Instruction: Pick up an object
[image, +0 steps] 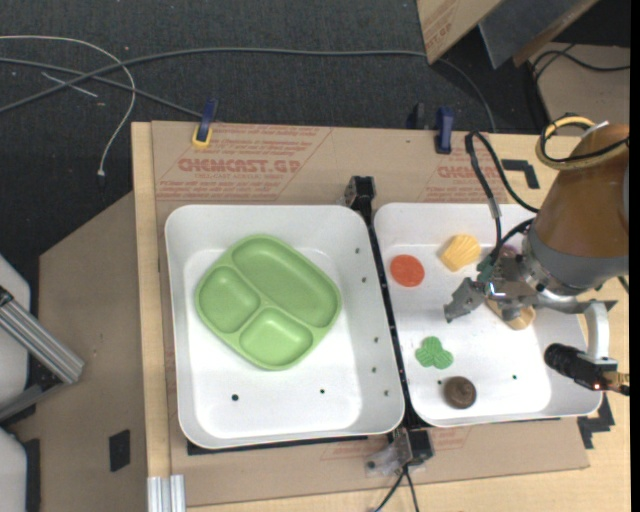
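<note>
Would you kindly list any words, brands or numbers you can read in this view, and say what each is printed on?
"CHEMCAST GP", roughly, in red on the brown board behind the left bin; the letters are blurred, so the spelling is uncertain.
The same red print recurs on the board behind the right bin, partly hidden by cables and not readable.
Finer red lines under both prints are too small to read.
No other legible text.

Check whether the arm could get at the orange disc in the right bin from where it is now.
Probably yes: the orange disc lies flat and apart from the other pieces, with bare bin floor between it and the gripper.
</note>
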